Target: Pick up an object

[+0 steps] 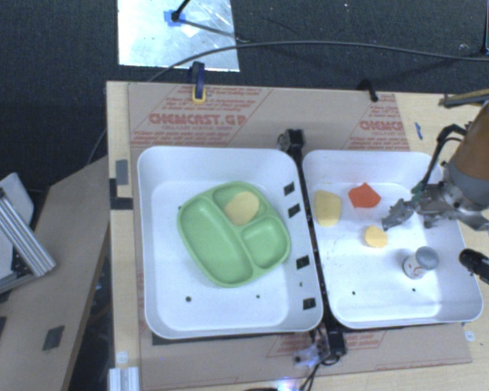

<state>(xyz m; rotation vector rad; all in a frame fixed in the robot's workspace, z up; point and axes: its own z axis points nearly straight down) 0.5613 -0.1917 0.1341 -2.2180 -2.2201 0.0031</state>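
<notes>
1. So, the arm is at the approach step. The gripper (394, 216) hangs low over the right bin (448, 304), and no object sits between its fingers.

2. Whether the jaws are spread or pinched together can't be told; at this slant the tip is just a dark grey blur.

3. Using the right bin as the landmark, the nearest candidate is the small yellow lump (376, 236), near the bin's middle and just below-left of the gripper tip. It looks close enough to be touching or nearly so, but that can't be settled from here.

4. The orange piece (363, 195) lies toward the bin's top edge, left of the gripper. The pale yellow piece (328, 208) is near the bin's left wall. The little grey round thing (421, 261) sits lower right of the bin's middle.

5. Judgement call: the next move probably needs the tip centred over the yellow lump, then a straight drop and a squeeze. It's small and rounded, so an off-centre close would likely squirt it sideways.

6. Counts: two white bins, four loose objects in the right one.

7. The left bin (171, 300), touching the right bin's left side, holds one green divided plate (220, 251) with one yellowish item (242, 208) in its upper compartment.

8. One arm, one gripper.
</notes>
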